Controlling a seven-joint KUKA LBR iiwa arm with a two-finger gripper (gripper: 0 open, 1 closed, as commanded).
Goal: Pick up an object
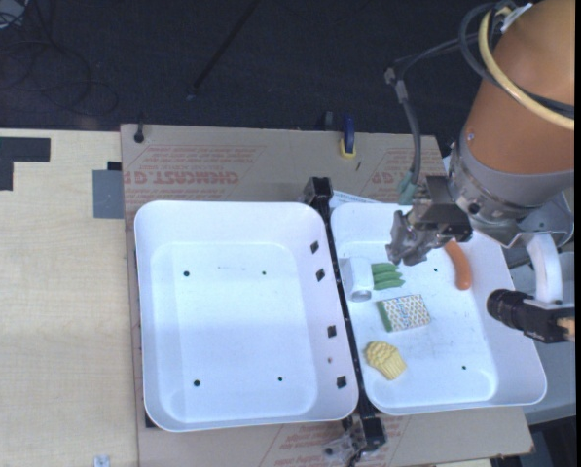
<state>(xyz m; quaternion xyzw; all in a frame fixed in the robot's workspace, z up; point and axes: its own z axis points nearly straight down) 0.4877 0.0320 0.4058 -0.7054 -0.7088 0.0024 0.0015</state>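
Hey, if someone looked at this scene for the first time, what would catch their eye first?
Probably the big orange and grey arm entering from the right, its hand hanging over the right bin. Below it lies a small cluster: a green piece, an orange carrot-like piece, a patterned tile and a yellow corn-like piece.

- Arm (524,115): upper part cut off by the top and right edges.
- Jaws: tips too dark and small to tell how they stand.
- Right bin (446,397): far rim partly hidden behind the arm.
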